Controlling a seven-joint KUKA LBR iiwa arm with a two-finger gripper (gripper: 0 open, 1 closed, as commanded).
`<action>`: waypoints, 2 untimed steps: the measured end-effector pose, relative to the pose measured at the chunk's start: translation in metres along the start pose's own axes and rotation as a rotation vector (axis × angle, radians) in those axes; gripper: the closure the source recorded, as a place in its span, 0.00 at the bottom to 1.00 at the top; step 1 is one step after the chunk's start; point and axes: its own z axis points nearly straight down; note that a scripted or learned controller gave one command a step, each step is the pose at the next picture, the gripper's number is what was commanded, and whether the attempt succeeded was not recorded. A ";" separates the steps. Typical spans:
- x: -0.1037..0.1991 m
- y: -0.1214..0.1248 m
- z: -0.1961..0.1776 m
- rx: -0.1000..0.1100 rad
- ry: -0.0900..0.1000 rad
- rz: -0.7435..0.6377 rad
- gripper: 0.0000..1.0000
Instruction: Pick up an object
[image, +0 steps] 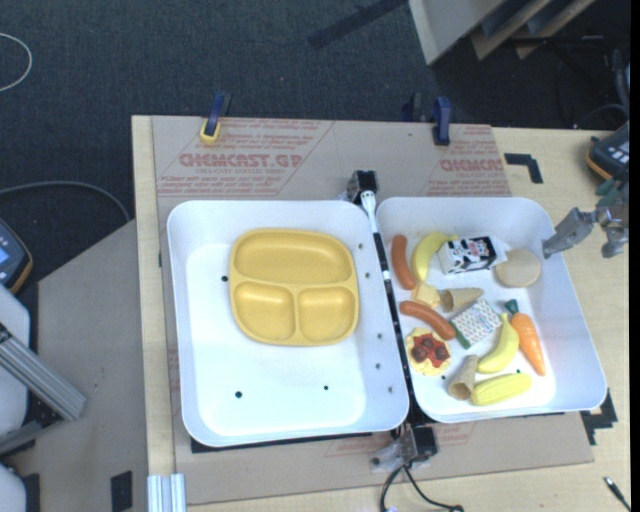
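Observation:
The right bin holds several toy foods: a red sausage, a yellow banana, a black-and-white milk carton, a tan bun, an orange carrot, a corn cob and a checkered packet. My gripper hangs at the bin's upper right rim, just right of the bun. It is open, and nothing sits between its fingers.
The left bin carries a yellow divided plate in its upper half. A second sausage, a pizza slice, two cones and another banana crowd the right bin's middle. Clamps hold the cardboard base.

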 end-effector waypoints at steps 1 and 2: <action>0.001 0.002 -0.006 -0.011 -0.003 -0.003 0.00; 0.000 0.004 0.036 -0.005 0.000 -0.003 0.00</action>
